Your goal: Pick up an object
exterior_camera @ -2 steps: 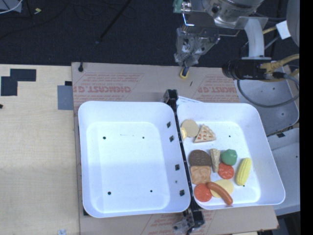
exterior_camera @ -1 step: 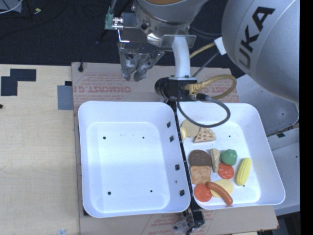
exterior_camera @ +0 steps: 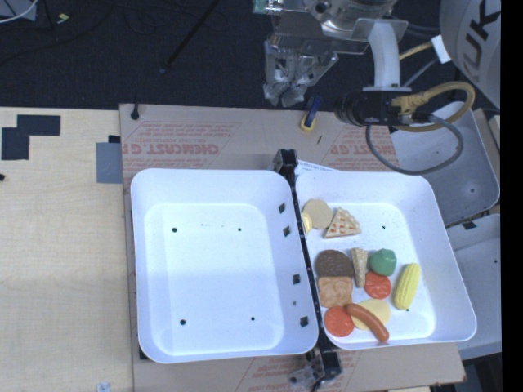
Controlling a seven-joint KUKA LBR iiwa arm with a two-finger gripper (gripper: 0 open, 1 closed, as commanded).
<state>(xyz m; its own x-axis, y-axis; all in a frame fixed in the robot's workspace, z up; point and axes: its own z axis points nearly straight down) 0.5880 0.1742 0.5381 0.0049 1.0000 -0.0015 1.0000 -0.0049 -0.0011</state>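
Note:
My gripper (exterior_camera: 288, 92) hangs high at the top of the view, above the cardboard behind the two bins, well away from the objects. Nothing shows between its fingers. The right bin (exterior_camera: 433, 243) holds several toy foods: a waffle wedge (exterior_camera: 341, 224), a pale round biscuit (exterior_camera: 317, 214), a brown patty (exterior_camera: 333, 263), a green pepper (exterior_camera: 382, 261), a red tomato (exterior_camera: 377, 285), a yellow corn cob (exterior_camera: 406, 286), a toast square (exterior_camera: 335, 291), a sausage (exterior_camera: 368, 321) and a red round piece (exterior_camera: 338, 322).
The left bin (exterior_camera: 212, 268) sits beside the right one, joined by a black divider (exterior_camera: 296, 243). Cardboard (exterior_camera: 196, 141) lies under both bins. Cables and the arm's base (exterior_camera: 409, 113) crowd the upper right. A wooden bench (exterior_camera: 57, 251) spreads to the left.

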